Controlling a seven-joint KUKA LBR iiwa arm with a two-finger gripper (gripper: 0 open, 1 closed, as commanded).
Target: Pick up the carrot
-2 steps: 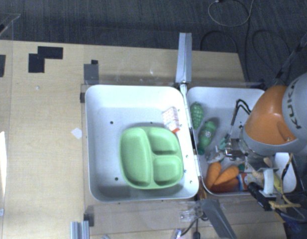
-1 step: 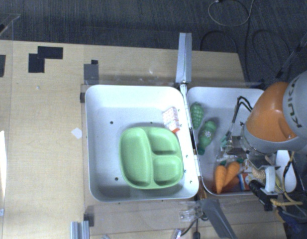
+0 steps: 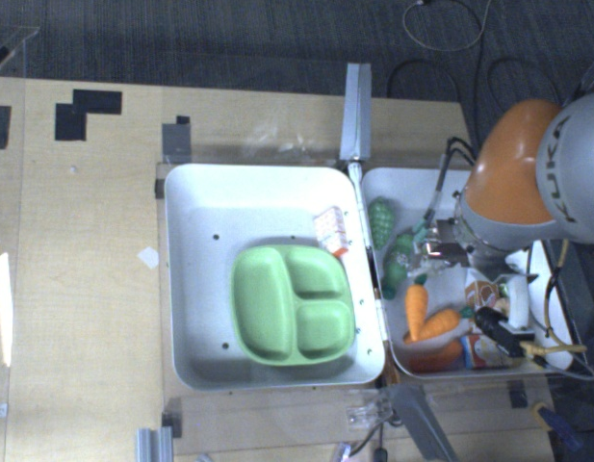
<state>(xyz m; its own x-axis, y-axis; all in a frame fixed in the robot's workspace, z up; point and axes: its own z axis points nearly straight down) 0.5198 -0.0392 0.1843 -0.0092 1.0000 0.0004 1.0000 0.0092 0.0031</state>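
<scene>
Wooden table (image 3: 104,287) holds two bins; the hand (image 3: 433,250), grip unclear, hovers just above the carrot (image 3: 416,308), must drop down.

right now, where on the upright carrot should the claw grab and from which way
Take the carrot across its thick middle, coming straight down from above. It lies along the right bin's left wall, long axis running near to far, so the fingers should close from its left and right sides. A second carrot lies very close at its lower right, so probably aim toward the upper half, where there is more room.
</scene>
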